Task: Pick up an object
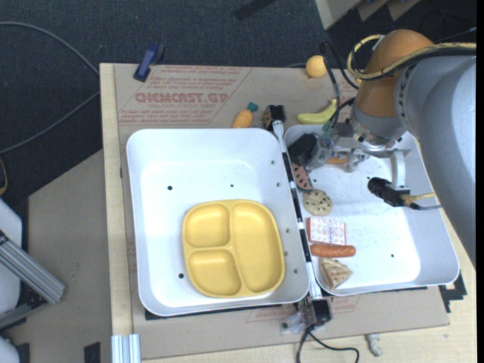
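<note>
The sausage [331, 250] is lying left-to-right in the right bin [412, 237]; the gripper [340, 156], state untellable, is hanging further up; dark carpet [151, 13] is surrounding the bench [197, 100].

arm [446, 112]: smooth grey rounded casing, glossy orange band [389, 55] above the wrist, thin cable [354, 55] looped beside it, silver-grey metal tool [344, 156] at the end.
</note>
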Tool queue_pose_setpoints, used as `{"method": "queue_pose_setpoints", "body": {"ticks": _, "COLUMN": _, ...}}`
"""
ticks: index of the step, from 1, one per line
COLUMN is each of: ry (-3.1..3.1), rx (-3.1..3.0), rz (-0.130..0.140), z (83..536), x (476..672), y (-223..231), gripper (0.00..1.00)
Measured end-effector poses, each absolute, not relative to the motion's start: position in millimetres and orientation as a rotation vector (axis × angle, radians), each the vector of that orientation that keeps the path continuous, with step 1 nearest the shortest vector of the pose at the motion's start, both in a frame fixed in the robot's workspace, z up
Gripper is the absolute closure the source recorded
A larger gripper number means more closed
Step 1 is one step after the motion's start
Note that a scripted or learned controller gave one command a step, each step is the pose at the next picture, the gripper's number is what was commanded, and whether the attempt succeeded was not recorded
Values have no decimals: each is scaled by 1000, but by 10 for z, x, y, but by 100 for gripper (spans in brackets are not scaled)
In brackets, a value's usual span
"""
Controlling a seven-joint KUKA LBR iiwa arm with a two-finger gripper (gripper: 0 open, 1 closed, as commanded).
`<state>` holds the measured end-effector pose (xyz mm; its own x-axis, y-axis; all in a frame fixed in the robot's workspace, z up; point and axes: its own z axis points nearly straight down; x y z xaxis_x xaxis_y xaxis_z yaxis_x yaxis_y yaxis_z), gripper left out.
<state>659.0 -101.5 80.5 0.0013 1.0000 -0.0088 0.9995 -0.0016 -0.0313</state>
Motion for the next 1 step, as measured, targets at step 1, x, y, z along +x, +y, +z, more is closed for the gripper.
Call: {"method": "queue_pose_setpoints", "body": {"ticks": 1, "ry": -2208, "rx": -2213, "rz": 45, "z": 806, "x": 6590, "y": -1012, "gripper": 0}}
